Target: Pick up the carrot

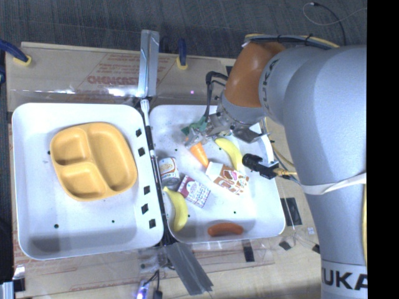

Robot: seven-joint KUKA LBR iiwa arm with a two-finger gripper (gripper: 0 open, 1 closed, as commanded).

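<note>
Hovering at the carrot's [199, 154] twelve o'clock in the right bin [265, 220], the gripper [209, 128], whose grasp state cannot be told, seems in approach, needing descent beside the banana [228, 151].

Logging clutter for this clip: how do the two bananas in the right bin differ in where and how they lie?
The upper banana lies near the bin's middle, beside the carrot and just under the gripper; the lower banana lies against the bin's left wall, far from the gripper. The upper banana touches the small white carton; the lower banana lies below the patterned packet. Both are yellow, curved and lie flat in the right bin.
</note>
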